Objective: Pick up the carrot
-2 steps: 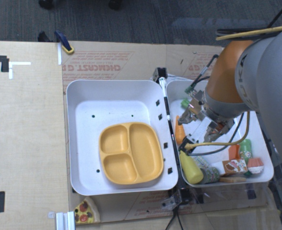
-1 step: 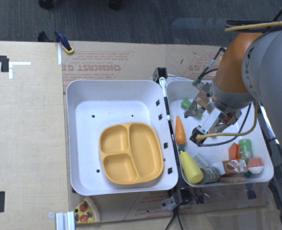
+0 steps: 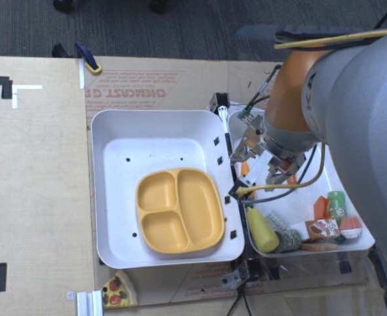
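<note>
1. The cardboard sheet (image 3: 137, 87) under the bins bears red printed lettering, upside down and mirrored from this camera; it cannot be read with confidence.
2. A small carton (image 3: 323, 229) in the right bin (image 3: 325, 250) has a red and white printed label, too small to read.
3. The carrot (image 3: 245, 168) shows as a small orange sliver at the right bin's left edge, just beside the gripper (image 3: 262, 162). Too little of it shows to tell its long axis or which way it points.
4. The gripper hangs low over the right bin's upper left part. Whether it is apart, together or clamped on anything cannot be told.
5. The left bin (image 3: 108, 176) is smooth white plastic with rounded corners and holds a yellow three-compartment plate (image 3: 179, 210).
6. The right bin also holds a yellow squeeze bottle (image 3: 261, 230), a green-capped bottle (image 3: 336, 203) and an orange block (image 3: 320, 207).
7. A toy pizza slice (image 3: 116, 291) lies below the left bin.
</note>
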